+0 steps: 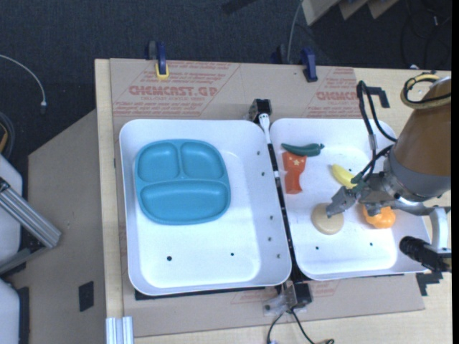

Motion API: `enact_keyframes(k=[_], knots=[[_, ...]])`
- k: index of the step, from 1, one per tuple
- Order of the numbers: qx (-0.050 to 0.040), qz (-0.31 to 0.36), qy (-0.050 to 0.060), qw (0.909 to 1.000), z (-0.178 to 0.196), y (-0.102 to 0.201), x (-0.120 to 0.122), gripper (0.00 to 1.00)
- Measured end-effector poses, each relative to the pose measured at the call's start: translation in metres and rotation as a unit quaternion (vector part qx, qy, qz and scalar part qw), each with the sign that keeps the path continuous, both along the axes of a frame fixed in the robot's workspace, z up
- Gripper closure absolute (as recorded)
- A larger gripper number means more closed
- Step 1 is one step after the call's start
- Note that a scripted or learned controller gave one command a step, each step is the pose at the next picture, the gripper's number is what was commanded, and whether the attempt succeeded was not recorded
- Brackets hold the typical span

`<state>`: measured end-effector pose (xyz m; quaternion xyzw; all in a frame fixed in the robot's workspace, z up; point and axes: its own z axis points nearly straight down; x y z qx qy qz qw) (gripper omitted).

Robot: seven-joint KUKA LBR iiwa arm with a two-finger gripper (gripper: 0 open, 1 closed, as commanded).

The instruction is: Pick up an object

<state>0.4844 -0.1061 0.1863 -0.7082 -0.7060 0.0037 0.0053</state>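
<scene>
Brightness: even and fairly bright over the bench; the dark floor beyond it stays dim.
Light source: overhead and diffuse, judging by the short, soft shadows.
Glare: the left bin (143, 264) looks washed out, its white floor nearly featureless around the blue tray (183, 181).
Shadows: faint grey shading along the left bin's inner walls; a darker strip under its near rim.
Sharpness: the tray's edges are fairly crisp; print on the cardboard (172, 89) behind the left bin is slightly soft.
Colour: cool, bluish cast.
</scene>
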Motion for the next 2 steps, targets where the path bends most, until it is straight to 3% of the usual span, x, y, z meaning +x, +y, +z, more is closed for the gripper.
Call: enact_keyframes(k=[1, 2], knots=[[-0.0009, 0.001, -0.006, 1.0000, 0.005, 0.000, 0.003, 0.00], [-0.0003, 0.001, -0.003, 1.0000, -0.040, -0.006, 0.004, 0.00]])
